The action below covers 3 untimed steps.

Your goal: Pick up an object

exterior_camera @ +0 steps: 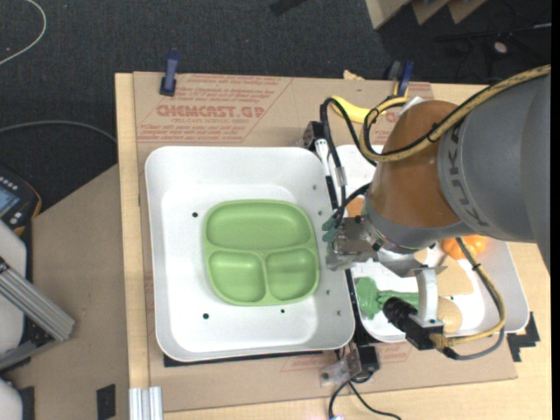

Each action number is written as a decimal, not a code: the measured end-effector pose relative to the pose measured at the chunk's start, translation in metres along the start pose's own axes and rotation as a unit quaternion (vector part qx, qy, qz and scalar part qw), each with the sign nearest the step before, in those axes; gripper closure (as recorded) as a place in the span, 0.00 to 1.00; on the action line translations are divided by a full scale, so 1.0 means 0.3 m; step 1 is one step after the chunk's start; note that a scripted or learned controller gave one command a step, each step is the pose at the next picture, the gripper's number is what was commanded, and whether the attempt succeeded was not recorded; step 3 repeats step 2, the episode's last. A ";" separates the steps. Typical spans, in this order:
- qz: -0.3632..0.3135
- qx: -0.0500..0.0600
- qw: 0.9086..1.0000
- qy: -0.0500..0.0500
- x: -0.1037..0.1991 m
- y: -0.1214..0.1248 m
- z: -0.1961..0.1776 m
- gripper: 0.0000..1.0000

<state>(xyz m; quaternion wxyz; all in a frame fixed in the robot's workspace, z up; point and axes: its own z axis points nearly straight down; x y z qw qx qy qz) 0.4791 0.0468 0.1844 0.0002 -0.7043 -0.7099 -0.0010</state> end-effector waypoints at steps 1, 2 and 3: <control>0.000 -0.009 1.000 0.002 0.134 0.009 -0.508 1.00; 0.002 -0.005 1.000 0.001 0.202 0.006 -0.799 1.00; 0.002 -0.005 1.000 0.001 0.202 0.006 -0.799 1.00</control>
